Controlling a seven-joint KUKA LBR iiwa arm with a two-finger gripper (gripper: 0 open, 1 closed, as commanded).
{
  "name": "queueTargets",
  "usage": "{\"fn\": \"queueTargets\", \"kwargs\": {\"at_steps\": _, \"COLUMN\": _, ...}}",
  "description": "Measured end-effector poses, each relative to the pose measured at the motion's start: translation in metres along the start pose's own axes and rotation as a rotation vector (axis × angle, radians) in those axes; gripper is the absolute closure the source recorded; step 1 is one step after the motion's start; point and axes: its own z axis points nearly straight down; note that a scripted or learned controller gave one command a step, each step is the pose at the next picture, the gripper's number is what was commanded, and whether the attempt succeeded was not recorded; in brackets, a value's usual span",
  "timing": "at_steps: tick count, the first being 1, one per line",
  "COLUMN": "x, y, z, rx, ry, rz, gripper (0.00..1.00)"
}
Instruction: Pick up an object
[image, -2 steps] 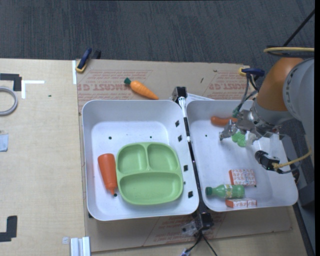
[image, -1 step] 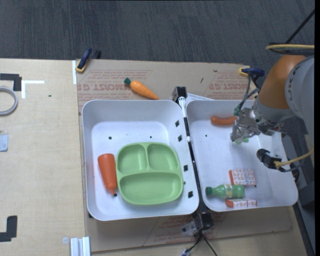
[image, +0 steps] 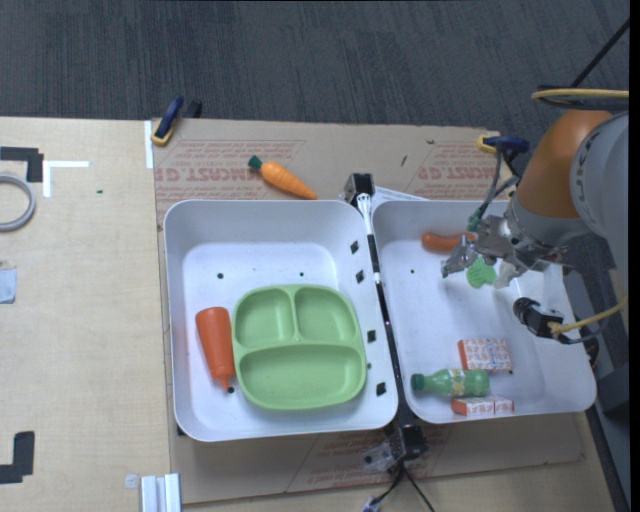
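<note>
On cardboard-covered bench (image: 90, 330): two white bins (image: 190, 330), carrot (image: 284, 178) behind.

Small green obj (image: 481, 272) between claw (image: 478, 266) fingers, above right bin's far part.

Two white bins sit side by side on the tabletop (image: 80, 350); the left bin (image: 190, 240) holds a green divided plate (image: 298, 346) with an orange cup (image: 214, 343) lying just beside its left edge; the right bin (image: 420, 290) holds a green bottle (image: 452, 382) on its side, a red-and-white box (image: 485, 354) above it and another small box (image: 483, 406) below; the gripper (image: 482, 262) hangs over the bin's upper part with a small green object (image: 481, 272) between its fingers; an orange sausage-like piece (image: 437, 241) lies just left; a toy carrot (image: 283, 177) rests on cardboard (image: 220, 160) beyond the bins.
</note>
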Motion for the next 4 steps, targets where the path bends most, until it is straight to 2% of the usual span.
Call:
{"fn": "queueTargets", "kwargs": {"at_steps": 1, "x": 0.042, "y": 0.017, "z": 0.01, "rx": -0.002, "ry": -0.001, "rz": -0.274, "gripper": 0.0}}
{"fn": "queueTargets", "kwargs": {"at_steps": 2, "x": 0.031, "y": -0.081, "z": -0.072, "rx": -0.001, "ry": 0.0, "rz": -0.539, "gripper": 0.0}}
{"fn": "queueTargets", "kwargs": {"at_steps": 3, "x": -0.038, "y": -0.123, "z": -0.025, "rx": -0.003, "ry": -0.001, "rz": -0.681, "gripper": 0.0}}
{"fn": "queueTargets", "kwargs": {"at_steps": 4, "x": 0.032, "y": -0.087, "z": 0.01, "rx": -0.003, "ry": -0.001, "rz": -0.986, "gripper": 0.0}}
